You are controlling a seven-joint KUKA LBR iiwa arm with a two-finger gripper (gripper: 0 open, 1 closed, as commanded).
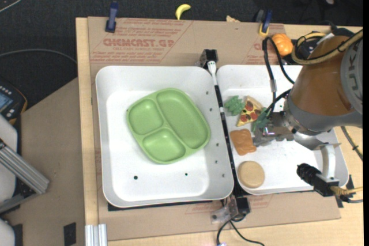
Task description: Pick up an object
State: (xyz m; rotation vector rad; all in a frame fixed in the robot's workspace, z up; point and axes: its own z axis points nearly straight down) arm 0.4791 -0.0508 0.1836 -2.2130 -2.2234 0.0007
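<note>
Hovering low, metal two-finger gripper point(264, 134) beside the flat brown toast-like piece point(243, 141); grip state indiscernible, apparently empty. Centre over the piece before closing.

green 3-compartment plate point(167, 125) in left bin point(109, 124); toy foods beside the arm point(323, 95) in right bin point(288, 181).

One fixed camera looks down slantwise, seemingly mid-height, on both bins point(115, 124).
</note>
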